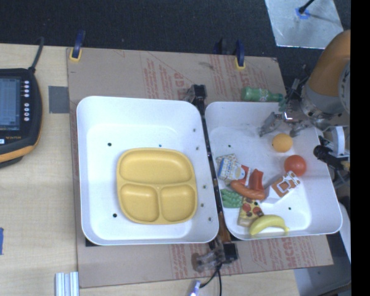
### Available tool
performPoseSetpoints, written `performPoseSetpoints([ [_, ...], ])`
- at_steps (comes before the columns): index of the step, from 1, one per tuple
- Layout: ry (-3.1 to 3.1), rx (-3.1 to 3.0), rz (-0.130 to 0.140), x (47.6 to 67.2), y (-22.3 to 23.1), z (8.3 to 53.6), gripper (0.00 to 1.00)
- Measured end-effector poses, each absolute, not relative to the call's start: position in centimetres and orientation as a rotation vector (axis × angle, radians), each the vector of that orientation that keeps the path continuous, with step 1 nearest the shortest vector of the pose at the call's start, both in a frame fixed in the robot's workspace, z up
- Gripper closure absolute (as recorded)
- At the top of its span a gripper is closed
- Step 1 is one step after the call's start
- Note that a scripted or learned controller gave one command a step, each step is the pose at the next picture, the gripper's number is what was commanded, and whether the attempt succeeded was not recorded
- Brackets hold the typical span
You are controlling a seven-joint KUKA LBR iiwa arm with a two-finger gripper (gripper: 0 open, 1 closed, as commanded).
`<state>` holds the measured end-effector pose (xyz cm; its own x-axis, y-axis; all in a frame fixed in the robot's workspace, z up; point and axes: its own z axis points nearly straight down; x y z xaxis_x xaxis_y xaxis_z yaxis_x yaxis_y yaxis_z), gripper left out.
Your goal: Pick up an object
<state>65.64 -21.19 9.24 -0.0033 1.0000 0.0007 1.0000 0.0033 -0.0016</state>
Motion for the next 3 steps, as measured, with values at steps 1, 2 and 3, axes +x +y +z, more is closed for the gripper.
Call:
performPoseSetpoints([
  [1,-2.224,-2.215,0.004,63.2,-21.1,9.2,0.0],
  [2,-2.225,-2.213,0.005,63.2,-21.2,10.3,1.0],
  [3,-2.226,-2.213,0.005,64.5,-14.3,11.1,1.0],
])
